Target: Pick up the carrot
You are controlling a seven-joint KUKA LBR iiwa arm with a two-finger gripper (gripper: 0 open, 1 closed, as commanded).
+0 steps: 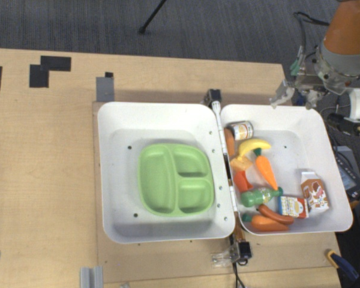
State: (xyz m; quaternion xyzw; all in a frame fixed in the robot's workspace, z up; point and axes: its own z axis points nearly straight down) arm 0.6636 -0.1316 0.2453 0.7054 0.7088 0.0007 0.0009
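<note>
Clutter comes first along the near wall of my right bin (pixel 324 218): a hot dog (pixel 269 219) lying in the corner, a small carton (pixel 290 206) beside it, a green bottle (pixel 259 197) just above, and a brown pouch (pixel 315 195) off toward the arm's side. Just beyond them lies the carrot (pixel 265 170), orange with a green top, slanting with its leafy end up toward the banana (pixel 252 147) and its tip pointing down near the bottle. Its side facing the open bin floor looks free, while the side toward the divider is crowded by orange and red pieces I cannot name with certainty. I judge the best approach is straight down over the thick middle of the carrot, closing across its width and turned to match its slant, so I do not snag the banana or bottle. Farther back sits a can (pixel 240 130). The left bin (pixel 117 161) holds a green divided plate (pixel 174 179). My end effector (pixel 300 92) hovers at the far rim of the right bin, holding nothing that I can see; whether it is open I cannot tell, so I should confirm that before descending.
</note>
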